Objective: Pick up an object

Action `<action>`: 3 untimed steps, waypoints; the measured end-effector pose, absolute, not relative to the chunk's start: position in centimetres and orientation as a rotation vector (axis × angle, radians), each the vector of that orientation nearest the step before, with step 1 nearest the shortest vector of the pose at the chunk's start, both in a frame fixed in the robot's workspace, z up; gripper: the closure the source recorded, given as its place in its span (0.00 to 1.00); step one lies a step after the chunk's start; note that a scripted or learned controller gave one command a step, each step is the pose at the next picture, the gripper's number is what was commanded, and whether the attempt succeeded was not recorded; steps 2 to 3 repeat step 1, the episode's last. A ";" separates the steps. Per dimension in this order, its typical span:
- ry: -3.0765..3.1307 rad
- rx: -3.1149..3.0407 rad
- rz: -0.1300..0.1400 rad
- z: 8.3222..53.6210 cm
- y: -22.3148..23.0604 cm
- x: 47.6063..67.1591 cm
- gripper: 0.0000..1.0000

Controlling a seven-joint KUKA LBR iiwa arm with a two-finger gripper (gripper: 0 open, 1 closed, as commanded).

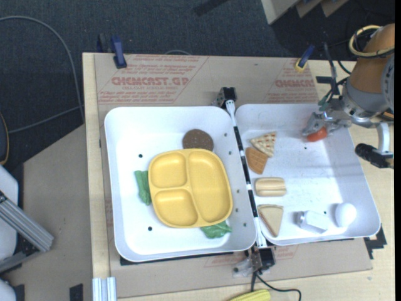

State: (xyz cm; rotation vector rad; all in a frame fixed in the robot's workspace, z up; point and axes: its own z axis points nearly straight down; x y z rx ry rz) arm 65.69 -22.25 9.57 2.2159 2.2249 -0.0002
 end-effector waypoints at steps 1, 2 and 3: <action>2.225 2.221 0.000 9.0 -15.9 66.7 1.00; 2.225 2.221 0.000 9.0 -15.9 66.7 1.00; 2.225 2.221 0.000 9.0 -15.9 66.7 1.00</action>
